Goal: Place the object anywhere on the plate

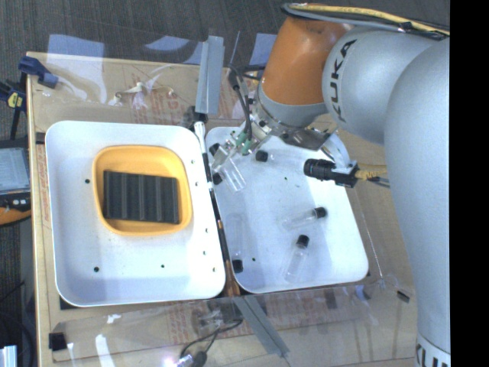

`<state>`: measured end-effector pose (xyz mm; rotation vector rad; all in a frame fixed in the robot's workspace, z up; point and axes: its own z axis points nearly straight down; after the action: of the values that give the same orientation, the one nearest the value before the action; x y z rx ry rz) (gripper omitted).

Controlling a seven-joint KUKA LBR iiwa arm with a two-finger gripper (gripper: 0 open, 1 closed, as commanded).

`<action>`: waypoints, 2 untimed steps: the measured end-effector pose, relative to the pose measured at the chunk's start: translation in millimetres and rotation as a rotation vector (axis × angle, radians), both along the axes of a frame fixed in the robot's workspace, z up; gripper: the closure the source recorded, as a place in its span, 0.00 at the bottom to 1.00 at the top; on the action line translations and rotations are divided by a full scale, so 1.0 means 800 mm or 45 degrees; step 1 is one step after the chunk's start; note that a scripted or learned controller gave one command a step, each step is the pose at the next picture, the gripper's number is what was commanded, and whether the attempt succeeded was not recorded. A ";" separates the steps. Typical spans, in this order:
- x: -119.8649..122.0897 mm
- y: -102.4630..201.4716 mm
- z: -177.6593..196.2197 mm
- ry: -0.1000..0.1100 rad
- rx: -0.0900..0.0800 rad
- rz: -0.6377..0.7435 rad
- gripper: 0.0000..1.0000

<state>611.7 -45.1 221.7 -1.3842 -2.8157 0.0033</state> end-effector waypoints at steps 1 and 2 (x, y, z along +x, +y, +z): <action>0.000 0.000 0.000 -0.001 0.000 -0.001 0.00; 0.028 -0.033 -0.010 -0.008 -0.001 0.430 0.00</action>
<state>634.3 -71.2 213.3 -0.8934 -3.0144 0.0005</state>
